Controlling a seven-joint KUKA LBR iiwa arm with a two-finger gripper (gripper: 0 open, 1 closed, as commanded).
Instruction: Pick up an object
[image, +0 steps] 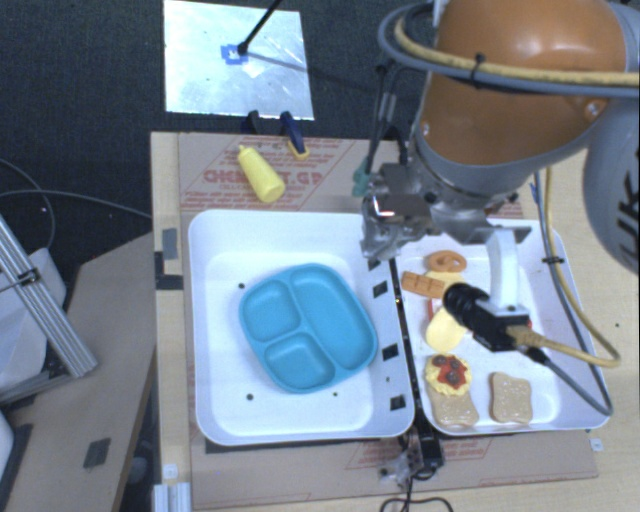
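Nothing is seen lifted yet — the gripper (385, 240) is poised at the right bin's (560, 415) top-left corner, its opening not discernible, while the toy foods (447, 330) are left lying inside.

Arm (520, 90) cut off by top edge; hides right bin's (575, 300) far corner.
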